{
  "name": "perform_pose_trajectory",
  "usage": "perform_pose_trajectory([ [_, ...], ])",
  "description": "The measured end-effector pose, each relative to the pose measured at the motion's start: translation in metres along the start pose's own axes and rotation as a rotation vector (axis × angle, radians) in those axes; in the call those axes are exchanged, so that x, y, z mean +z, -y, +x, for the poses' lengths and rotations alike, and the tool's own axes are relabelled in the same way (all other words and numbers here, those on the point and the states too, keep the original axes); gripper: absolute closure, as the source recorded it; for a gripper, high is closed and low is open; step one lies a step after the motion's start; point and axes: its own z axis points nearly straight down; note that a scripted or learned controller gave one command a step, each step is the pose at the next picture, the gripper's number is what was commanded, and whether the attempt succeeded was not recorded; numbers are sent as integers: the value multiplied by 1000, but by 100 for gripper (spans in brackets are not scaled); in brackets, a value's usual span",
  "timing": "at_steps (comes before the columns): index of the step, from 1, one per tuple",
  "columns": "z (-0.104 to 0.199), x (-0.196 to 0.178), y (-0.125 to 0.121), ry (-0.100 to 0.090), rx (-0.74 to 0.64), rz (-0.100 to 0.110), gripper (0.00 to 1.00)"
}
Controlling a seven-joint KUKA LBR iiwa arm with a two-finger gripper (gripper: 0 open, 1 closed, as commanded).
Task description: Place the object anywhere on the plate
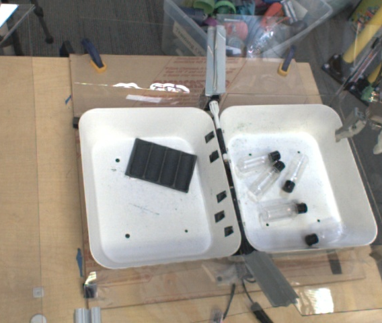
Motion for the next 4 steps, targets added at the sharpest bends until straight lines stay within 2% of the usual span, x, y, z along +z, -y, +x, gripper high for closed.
perform_pose_trajectory([
  [4,0,0,0,0,0,0,0],
])
